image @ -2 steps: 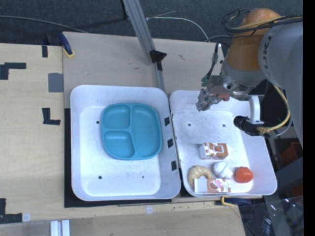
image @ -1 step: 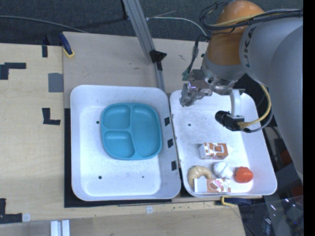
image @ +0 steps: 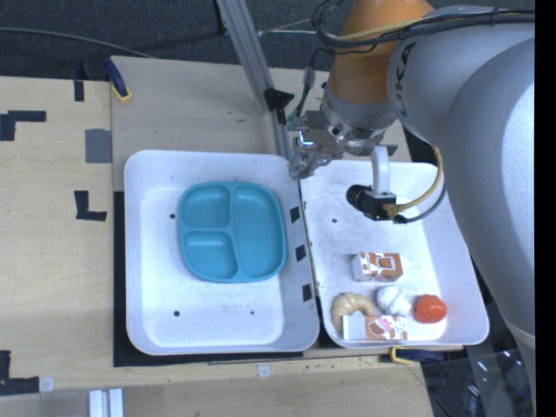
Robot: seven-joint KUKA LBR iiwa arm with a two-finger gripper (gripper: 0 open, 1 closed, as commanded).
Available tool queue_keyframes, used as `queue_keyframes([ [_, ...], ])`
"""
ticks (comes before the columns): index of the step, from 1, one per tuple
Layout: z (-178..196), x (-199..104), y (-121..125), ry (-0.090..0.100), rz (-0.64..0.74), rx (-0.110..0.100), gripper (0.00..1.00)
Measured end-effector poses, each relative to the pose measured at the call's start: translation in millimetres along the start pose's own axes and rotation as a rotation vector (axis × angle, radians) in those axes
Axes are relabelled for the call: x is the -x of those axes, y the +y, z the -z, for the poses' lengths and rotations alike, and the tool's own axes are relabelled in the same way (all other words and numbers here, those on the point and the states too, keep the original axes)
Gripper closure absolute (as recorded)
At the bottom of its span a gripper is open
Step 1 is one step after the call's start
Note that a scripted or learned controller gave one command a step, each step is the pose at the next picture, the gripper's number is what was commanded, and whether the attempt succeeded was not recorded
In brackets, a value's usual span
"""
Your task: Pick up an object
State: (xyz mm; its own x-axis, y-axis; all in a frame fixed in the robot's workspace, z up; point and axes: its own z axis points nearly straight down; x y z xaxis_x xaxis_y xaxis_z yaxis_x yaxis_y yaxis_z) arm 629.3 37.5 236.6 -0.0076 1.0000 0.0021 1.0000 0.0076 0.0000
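- Gripper (image: 304, 159) hovers over the right bin's (image: 452, 233) far left corner; finger state cannot be told.
- 5 small objects cluster at its near end, including a red tomato (image: 429, 307) and a croissant (image: 351, 303).
- Left bin (image: 148, 233) holds a blue divided plate (image: 232, 231).

Robotics lab, taped plywood bench (image: 52, 259), two white bins (image: 139, 233), aluminium camera post (image: 248, 42), loose cables (image: 104, 37)

The divided plate (image: 232, 231) lies in the left bin (image: 148, 320). In the right bin (image: 469, 307), two cartons (image: 377, 267), a croissant (image: 351, 304) and a tomato (image: 429, 308) lie near the front.
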Motion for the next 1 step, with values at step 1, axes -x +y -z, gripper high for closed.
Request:
queue_keyframes([
  [1,-12.5,-58.2,13.6,-0.001,0.0,-0.002,1.0],
])
